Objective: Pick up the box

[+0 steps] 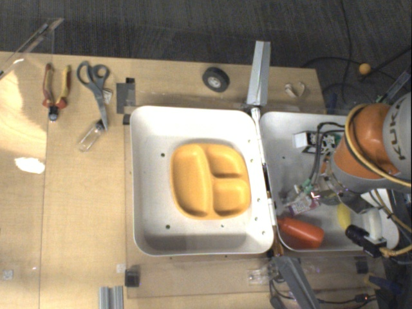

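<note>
While the arm reaches in from the right, things stand so:
Arm (376, 143): grey with orange band, over the right bin (283, 131).
Gripper (308, 195): low in that bin among wires; fingers cannot be told.
Box (301, 139): small, white, near the right bin's far wall, apart from the gripper.
Left bin (151, 179): holds a yellow divided tray (209, 179).
Red object (300, 232): right bin's near corner.

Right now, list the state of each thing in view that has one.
Yellow tray: lying flat in the left bin, compartments bare.
Red object: lying on its side in the right bin, near the front edge.
Scissors: closed, flat on the bench.
Pliers: closed, beside the scissors.
Tape roll: lying flat.
Arm: over the right bin.
</note>
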You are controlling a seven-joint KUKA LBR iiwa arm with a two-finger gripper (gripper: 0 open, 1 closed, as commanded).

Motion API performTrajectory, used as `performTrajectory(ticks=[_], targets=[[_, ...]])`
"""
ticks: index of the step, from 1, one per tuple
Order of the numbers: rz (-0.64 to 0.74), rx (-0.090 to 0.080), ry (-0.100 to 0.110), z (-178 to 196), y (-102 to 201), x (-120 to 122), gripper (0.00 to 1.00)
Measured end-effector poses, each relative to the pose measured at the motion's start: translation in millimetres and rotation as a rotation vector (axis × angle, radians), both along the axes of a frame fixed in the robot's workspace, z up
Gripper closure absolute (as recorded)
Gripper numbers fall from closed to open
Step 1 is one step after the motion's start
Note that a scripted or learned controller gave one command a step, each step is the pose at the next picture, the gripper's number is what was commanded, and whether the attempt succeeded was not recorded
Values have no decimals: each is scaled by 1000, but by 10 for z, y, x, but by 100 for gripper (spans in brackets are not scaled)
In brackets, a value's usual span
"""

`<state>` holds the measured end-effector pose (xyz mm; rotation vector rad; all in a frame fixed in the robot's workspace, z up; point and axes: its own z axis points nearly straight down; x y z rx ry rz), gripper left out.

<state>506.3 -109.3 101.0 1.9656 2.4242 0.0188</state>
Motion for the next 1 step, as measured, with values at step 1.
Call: performTrajectory(ticks=[1], targets=[[91,2,15,1404,447,167,100]])
